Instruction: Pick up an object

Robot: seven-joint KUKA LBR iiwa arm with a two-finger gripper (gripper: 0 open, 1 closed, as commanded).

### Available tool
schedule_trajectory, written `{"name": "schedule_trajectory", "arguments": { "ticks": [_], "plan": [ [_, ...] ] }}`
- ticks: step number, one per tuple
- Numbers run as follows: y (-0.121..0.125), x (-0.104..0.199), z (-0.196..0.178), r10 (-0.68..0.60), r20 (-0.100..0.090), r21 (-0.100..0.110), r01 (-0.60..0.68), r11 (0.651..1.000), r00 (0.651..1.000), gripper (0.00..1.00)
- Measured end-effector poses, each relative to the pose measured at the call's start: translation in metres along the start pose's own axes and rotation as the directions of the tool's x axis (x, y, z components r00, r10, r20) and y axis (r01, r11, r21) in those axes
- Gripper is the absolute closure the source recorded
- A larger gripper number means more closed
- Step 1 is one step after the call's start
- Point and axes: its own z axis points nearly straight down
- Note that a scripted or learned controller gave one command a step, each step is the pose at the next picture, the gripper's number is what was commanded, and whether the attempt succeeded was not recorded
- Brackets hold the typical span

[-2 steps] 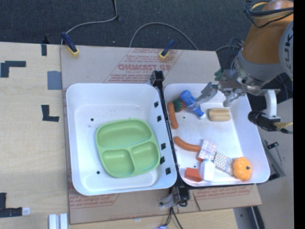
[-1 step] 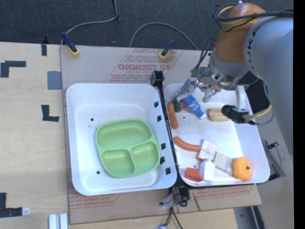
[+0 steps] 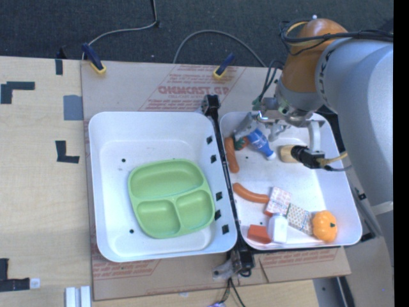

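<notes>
My gripper (image 3: 259, 133) hangs low over the back left part of the right bin (image 3: 339, 190). Its two fingers stand apart, open. A small blue bottle with a white cap (image 3: 261, 143) lies on the bin floor between and just below the fingertips; neither finger visibly presses on it. An orange carrot-like piece (image 3: 230, 156) lies along the bin's left wall, close to the left finger (image 3: 242, 135).
The right bin also holds an orange sausage (image 3: 250, 194), two patterned packets (image 3: 278, 201), a white block (image 3: 278, 228), a red block (image 3: 258, 234) and a small orange pumpkin (image 3: 324, 226). A green divided plate (image 3: 171, 197) lies in the left bin (image 3: 108, 171).
</notes>
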Motion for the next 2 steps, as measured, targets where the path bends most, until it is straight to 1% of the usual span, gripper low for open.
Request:
{"name": "schedule_trajectory", "arguments": {
  "ticks": [1, 2],
  "plan": [
    [0.0052, -0.0104, 0.0525, 0.002, 0.008, -0.007, -0.002, 1.0, 1.0, 0.0],
    [0.003, -0.0076, 0.0449, 0.0, 0.001, 0.01, 0.0, 1.0, 1.0, 1.0]
  ]
}}
